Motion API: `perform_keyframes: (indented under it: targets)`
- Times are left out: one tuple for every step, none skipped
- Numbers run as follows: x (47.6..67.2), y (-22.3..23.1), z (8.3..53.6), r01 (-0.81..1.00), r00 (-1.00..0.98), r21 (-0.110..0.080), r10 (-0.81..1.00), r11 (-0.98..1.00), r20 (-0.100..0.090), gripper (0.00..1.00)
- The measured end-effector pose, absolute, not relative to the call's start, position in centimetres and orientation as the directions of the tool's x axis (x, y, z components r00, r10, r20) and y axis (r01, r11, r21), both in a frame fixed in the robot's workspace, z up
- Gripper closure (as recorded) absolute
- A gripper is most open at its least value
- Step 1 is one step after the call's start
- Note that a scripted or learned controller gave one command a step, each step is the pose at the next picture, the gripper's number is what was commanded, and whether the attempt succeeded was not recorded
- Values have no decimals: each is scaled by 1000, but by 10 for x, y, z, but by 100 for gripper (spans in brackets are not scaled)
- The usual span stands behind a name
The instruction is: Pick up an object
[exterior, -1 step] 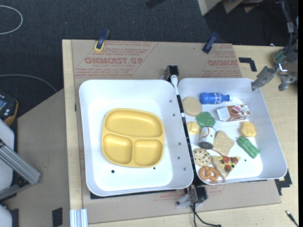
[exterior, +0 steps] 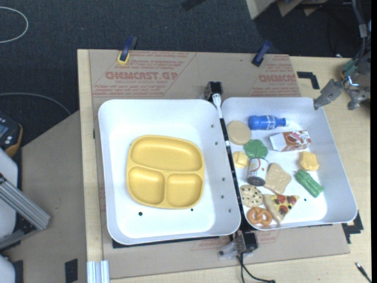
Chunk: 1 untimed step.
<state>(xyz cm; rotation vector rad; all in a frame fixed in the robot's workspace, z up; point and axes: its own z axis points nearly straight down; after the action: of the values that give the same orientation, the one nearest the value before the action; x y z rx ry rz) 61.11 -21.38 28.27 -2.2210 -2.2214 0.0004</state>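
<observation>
The right bin (exterior: 337, 158) holds several toy foods: a blue bottle (exterior: 266, 122), a tan round biscuit (exterior: 239, 132), a green round piece (exterior: 255, 148), a red-and-white carton (exterior: 290, 140), a small can (exterior: 257, 171), a bread slice (exterior: 278, 178), a green pickle (exterior: 308, 183), a pizza slice (exterior: 281, 204) and a pretzel (exterior: 260, 217). My gripper (exterior: 337, 104) hangs at the view's right edge, beyond the bin's far right corner. It is open, with nothing between its fingers, and stands well apart from every object.
The left bin (exterior: 112, 158) carries a yellow three-part plate (exterior: 165, 171). A black hinge strip (exterior: 222, 135) runs between the bins. Clamps (exterior: 125, 50) sit on the board's far edge. Dark carpet lies beyond the bench.
</observation>
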Motion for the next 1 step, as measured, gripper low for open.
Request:
perform_keyframes:
  targets:
    - [612, -219, 240, 1000, 0, -3, 1000, 0, 0, 0]
